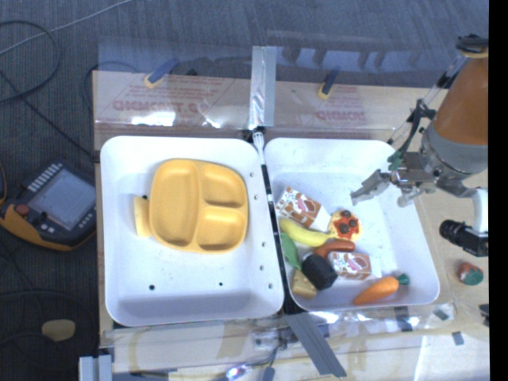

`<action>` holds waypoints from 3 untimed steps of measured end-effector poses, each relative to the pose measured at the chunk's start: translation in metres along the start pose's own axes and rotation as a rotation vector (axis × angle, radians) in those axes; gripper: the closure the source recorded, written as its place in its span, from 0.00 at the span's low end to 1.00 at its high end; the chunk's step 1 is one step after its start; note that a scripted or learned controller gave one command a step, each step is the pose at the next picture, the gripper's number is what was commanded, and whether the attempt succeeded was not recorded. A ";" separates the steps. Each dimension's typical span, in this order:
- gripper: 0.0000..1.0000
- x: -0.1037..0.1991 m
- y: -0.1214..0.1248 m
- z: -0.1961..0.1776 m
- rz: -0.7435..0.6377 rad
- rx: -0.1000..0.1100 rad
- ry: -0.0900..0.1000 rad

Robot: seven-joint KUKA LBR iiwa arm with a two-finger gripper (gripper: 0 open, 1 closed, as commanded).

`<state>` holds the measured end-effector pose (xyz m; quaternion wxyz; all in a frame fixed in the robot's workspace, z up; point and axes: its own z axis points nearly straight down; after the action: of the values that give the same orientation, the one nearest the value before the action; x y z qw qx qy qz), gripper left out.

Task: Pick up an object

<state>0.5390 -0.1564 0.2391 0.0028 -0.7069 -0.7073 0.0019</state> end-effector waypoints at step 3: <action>1.00 -0.012 0.012 0.144 0.154 -0.009 0.002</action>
<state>0.5505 -0.1680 0.0949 0.0001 -0.7591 -0.6509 -0.0018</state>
